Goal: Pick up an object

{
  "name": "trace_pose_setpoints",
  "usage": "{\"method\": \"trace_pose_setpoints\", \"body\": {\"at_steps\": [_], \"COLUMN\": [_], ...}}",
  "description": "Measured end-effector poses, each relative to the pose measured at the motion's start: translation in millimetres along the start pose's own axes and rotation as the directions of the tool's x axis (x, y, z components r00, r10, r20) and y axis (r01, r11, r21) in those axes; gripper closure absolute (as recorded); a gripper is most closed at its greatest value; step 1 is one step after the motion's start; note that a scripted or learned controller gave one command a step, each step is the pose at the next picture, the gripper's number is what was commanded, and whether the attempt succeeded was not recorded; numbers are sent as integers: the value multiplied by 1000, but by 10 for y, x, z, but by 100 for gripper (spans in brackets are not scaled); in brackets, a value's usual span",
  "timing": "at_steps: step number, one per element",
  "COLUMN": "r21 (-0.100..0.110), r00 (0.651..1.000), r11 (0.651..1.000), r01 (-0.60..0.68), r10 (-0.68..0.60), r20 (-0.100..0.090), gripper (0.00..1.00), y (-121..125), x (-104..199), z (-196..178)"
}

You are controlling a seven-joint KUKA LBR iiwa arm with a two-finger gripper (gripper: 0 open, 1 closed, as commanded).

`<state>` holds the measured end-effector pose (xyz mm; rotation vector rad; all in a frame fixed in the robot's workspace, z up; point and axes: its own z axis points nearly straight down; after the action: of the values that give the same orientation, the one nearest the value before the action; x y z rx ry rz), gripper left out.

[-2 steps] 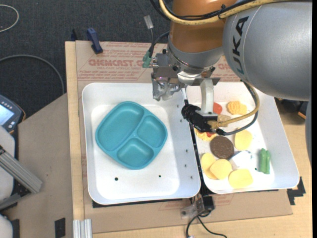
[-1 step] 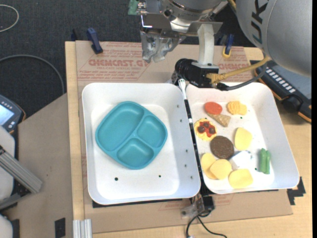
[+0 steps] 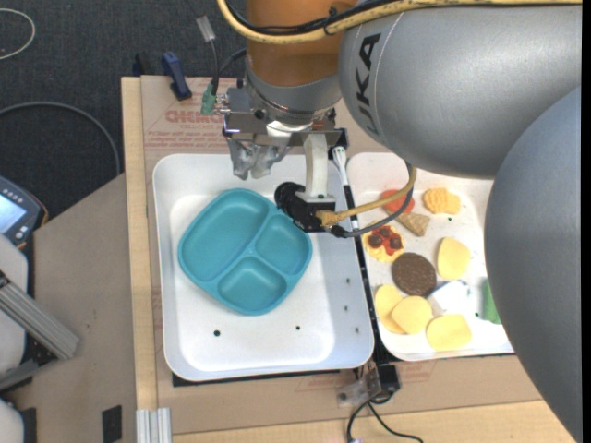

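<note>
A teal plate with three compartments lies flat in the left white bin, toward its back left. My gripper hangs over the back edge of that bin, just beyond the plate's far rim, with nothing visibly held. The right bin holds several toy foods: a brown round cookie, yellow pieces, an orange shell shape and a red berry piece. The arm hides the far right of that bin.
A black cable and fitting hang off the wrist above the plate's right corner. A blue clip sits at the bench's back edge. The front half of the left bin shows bare white floor.
</note>
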<state>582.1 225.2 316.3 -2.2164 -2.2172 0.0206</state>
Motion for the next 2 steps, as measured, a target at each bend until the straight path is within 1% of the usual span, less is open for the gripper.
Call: {"method": "trace_pose_setpoints", "body": {"at_steps": [1,2], "r21": [-31,-20], "r00": [1000,1000], "r11": [1000,1000], "r01": [0,4], "r10": [0,-4], "r20": [-9,-9], "gripper": [100,100], "y": [443,-406], "x": [-14,-8], "z": [-1249,-1939]}}
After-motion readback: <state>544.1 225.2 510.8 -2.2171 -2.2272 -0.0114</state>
